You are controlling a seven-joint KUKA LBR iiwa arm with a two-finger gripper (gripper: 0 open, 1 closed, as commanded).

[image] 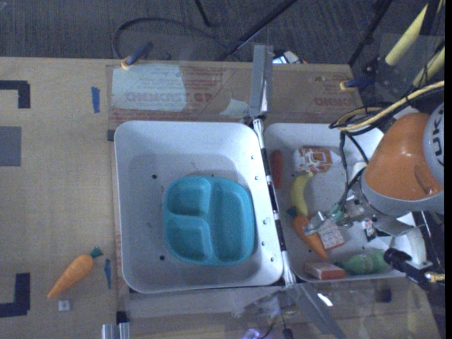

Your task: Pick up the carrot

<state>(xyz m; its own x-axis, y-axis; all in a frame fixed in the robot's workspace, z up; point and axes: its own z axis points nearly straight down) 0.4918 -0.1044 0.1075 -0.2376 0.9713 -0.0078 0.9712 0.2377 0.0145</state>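
One end effector (332,221) hangs low inside the right bin (282,136), over a small card-like packet (330,237) that lies just beside a carrot (309,235). Its fingers are lost against the clutter under the wrist, so I cannot tell whether they are spread or closed, and nothing can be seen held between them. Above it, the arm's orange band (399,164) bulges to the right of the carrot, and the grey body runs off toward the picture's right side, with dark and yellow cables looping over the link. The wrist points down and to the left, toward the carrot.

This carrot lies at a slant in the right bin, close to the bin's left wall. A yellow banana (301,191) sits just above it, a red piece (277,167) further up along the same wall, and a white and orange packet (314,159) up and to the right. Below the carrot are a small orange box (325,270) and a green item (366,263).

Left of the carrot, past the divider, the left bin (134,147) holds a blue compartment tray (209,219). A second carrot (72,273) lies well apart on the bare wooden surface (56,168), far left of both bins.
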